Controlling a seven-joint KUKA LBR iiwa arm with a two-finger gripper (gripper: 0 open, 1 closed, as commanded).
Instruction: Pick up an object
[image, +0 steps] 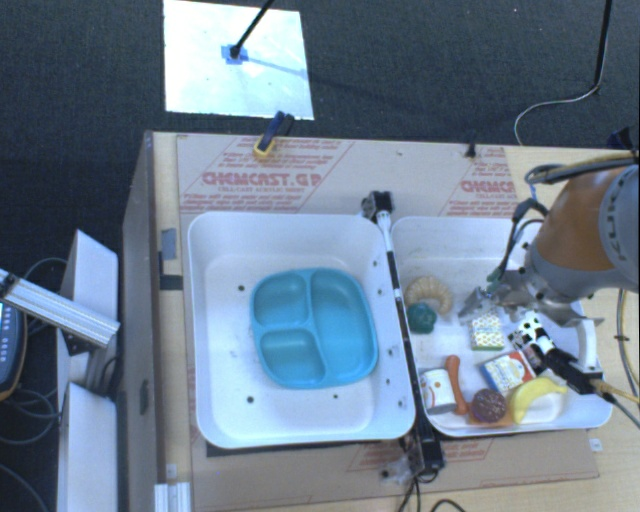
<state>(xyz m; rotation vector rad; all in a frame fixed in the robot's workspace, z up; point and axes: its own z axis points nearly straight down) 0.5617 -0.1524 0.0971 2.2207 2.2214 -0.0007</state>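
Observation:
My gripper (482, 299) hangs over the middle of the right bin (500, 232), with the arm coming in from the right. Directly below it in the view lies a small white packet with green dots (487, 332). To its left rest a tan ring-shaped pastry (430, 290) and a teal ball (422, 318). Along the bin's front lie a white box (437, 388), an orange stick (455, 382), a maroon round thing (488, 404), a colourful small box (506, 372) and a yellow banana (535, 397). I see nothing held in the gripper.
The left bin (225, 250) holds a light blue divided plate (312, 327). A black divider rail (395, 300) runs between the two bins. Cardboard covers the bench behind the bins, with a yellow-handled tool (268, 140) on it.

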